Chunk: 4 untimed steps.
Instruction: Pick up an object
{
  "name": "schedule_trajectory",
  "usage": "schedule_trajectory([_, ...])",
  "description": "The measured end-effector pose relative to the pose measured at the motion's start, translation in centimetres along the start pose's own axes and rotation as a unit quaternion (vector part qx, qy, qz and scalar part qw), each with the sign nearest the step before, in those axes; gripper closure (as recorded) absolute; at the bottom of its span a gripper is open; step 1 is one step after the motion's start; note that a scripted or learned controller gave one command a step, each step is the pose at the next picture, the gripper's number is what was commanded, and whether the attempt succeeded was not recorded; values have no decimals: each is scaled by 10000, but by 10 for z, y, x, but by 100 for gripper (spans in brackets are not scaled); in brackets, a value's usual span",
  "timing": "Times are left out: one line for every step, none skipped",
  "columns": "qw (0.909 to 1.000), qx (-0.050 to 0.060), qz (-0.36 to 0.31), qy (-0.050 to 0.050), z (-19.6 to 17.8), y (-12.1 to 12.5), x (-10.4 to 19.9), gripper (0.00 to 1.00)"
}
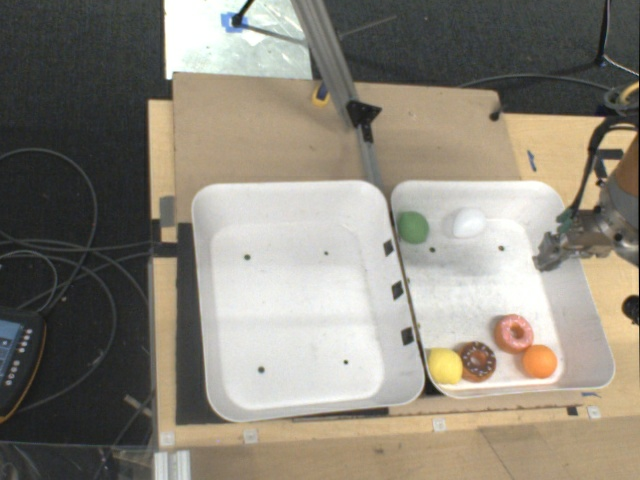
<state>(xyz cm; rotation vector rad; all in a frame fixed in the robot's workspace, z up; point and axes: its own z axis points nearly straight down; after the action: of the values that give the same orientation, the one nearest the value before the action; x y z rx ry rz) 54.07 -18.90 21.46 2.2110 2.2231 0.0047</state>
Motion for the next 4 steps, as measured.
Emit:
schedule_trajectory([10000, 11, -22, 14, -5, 20, 39, 100])
schedule_trajectory([10000, 10, -29, 16, -3, 49, 93, 100])
schedule_trajectory([10000, 10, -28, 18, 0, 76, 141, 100])
schedule_trajectory([10000, 18, -23, 20, 4, 94, 188, 100])
